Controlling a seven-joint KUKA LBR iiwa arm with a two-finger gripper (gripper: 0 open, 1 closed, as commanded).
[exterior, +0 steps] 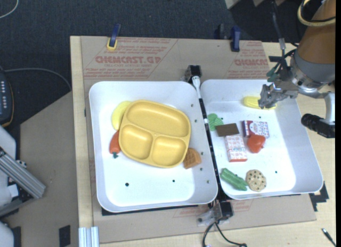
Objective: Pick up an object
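**Gripper low over the far end of the right bin**

The gripper (268, 98) hangs at the far right of the right bin (298, 150), right at a smooth yellow lemon-shaped piece (250, 101) lying near the far rim. Whether it touches the piece cannot be told, nor how the fingers stand.

Nearer in the same bin lie a flat brown rectangle (227, 130), a small red-and-white carton (257, 128), a glossy red tomato-like piece (256, 143) and a printed red-and-white packet (236, 148), all bunched close together. A green leafy piece (214, 120) sits by the left wall. At the near end a green pod (232, 179) lies just beside a round speckled cookie (256, 180). The right half of this bin's floor is bare white.

The left bin (106, 176) bears a smooth yellow divided plate (154, 133) with three rounded hollows. A yellow banana-like piece (120, 114) and an orange-red carrot-shaped piece (114, 143) press against its left edge; a brown waffle-textured wedge (192, 158) touches its near right corner. Its near floor lies open.
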